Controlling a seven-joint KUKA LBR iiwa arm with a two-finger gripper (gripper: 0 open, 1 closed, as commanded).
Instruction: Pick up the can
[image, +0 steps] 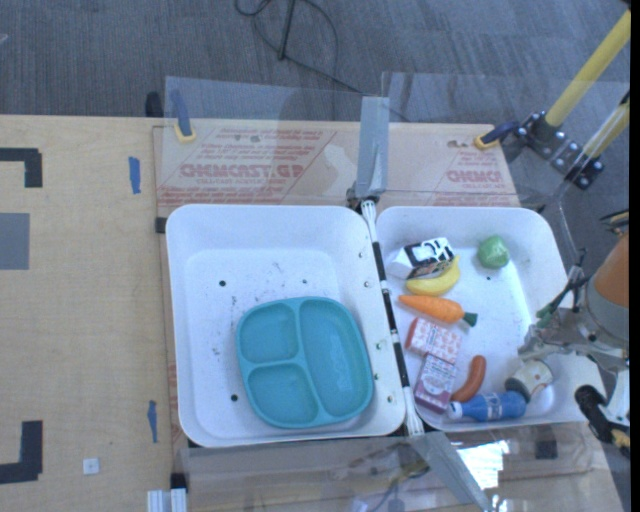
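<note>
Camera view | can (529, 379): small, beige, lying tilted | claw (553, 338): above it, grip state unclear

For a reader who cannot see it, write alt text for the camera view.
The gripper hangs low over the right bin, just above a small can at its near right. That bin also holds a banana, carrot, green ball and blue bottle; the left bin holds a teal divided plate.

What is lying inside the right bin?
The right bin holds a carton, banana, carrot, green ball, two packets, sausage, blue bottle and can. The arm covers its right edge.
</note>
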